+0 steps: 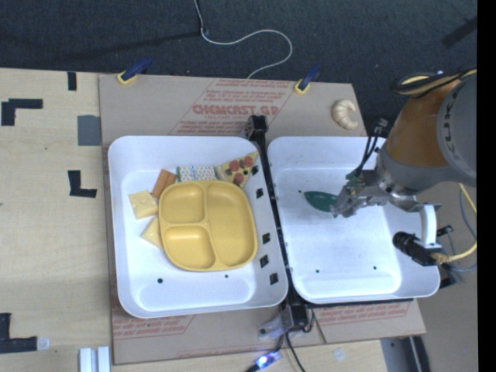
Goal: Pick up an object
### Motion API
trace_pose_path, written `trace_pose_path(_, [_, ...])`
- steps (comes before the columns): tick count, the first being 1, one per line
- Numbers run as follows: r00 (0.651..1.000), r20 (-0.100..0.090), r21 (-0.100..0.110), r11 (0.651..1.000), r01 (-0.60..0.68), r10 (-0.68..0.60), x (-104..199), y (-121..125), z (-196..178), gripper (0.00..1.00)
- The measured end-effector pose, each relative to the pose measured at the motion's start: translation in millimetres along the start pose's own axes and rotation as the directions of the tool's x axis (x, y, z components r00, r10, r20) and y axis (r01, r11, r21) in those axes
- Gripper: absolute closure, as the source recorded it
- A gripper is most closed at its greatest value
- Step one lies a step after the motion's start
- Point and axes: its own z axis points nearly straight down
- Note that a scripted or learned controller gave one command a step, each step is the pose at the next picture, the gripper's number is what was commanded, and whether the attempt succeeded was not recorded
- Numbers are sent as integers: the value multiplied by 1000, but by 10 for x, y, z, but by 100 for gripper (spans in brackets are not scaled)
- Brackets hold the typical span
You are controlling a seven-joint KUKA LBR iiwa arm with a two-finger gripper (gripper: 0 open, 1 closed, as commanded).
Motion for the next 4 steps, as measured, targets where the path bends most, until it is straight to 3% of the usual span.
trace_pose_path(2, [1000,0,1,1000,0,0,72,-8,-732,100])
trace_pose_path(4, [1000,-1,5,1000,4,-4,1091,-222,-821,100])
